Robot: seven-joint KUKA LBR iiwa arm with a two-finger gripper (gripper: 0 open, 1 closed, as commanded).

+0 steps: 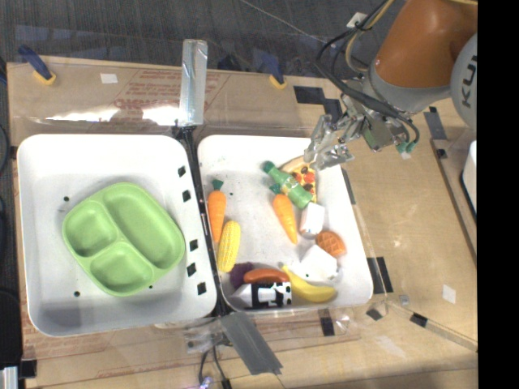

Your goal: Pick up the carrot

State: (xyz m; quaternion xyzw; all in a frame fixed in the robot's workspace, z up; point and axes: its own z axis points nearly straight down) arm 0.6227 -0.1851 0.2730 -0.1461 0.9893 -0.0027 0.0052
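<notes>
- Overhead, two shallow white plastic bins are seen side by side: the left bin and the right bin.
- A light green divided plate with three compartments is laid in the left bin.
- The grey arm with an orange band is reached in from the right; its two-finger gripper is held above the right bin's top right corner, nothing seen between the fingers; open or closed cannot be told.
- An orange toy carrot with a green top is laid by the right bin's left wall, a yellow corn cob touching it below.
- A second orange carrot is laid mid-bin, below a pizza slice.
- A yellow banana and a black-and-white cow-patterned toy are grouped at the near wall.
</notes>
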